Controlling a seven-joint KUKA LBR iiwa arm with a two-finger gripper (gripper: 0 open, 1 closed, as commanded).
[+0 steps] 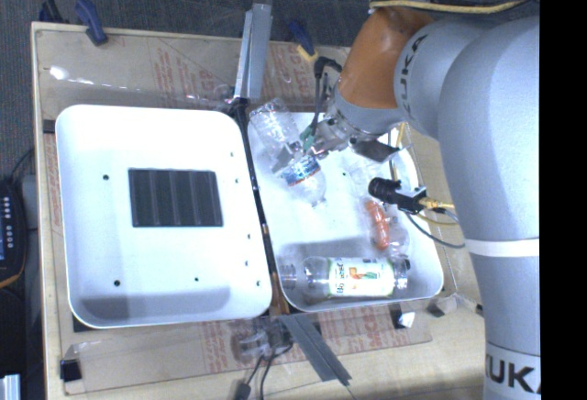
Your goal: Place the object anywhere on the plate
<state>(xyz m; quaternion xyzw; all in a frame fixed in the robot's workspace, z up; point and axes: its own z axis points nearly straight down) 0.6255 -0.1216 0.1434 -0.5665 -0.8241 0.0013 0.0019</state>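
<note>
From my station the grey arm with its orange band (477, 114) takes up everything to the right of the dark ribbed rectangular plate (174, 197), and its bulk hides the far right side of the bench. The plate lies flat in the middle of the left shallow white bin (73, 205) with bare white floor all round it. The right white bin (344, 196) sits just beside the plate's bin, their rims touching. Right of the plate and below it, a clear plastic bottle with a green and orange label (353, 277) lies on its side along that bin's near wall. Right of the plate and above it lies a crumpled clear bottle (268, 123). Between those two, level with the plate's top edge, lies a small clear bottle with a blue label (303, 172), well apart from the plate. Farther right lies a small orange packet (379, 224). The gripper (307, 149) is right at the blue-labelled bottle's upper end; I cannot tell whether it is spread or closed.
</note>
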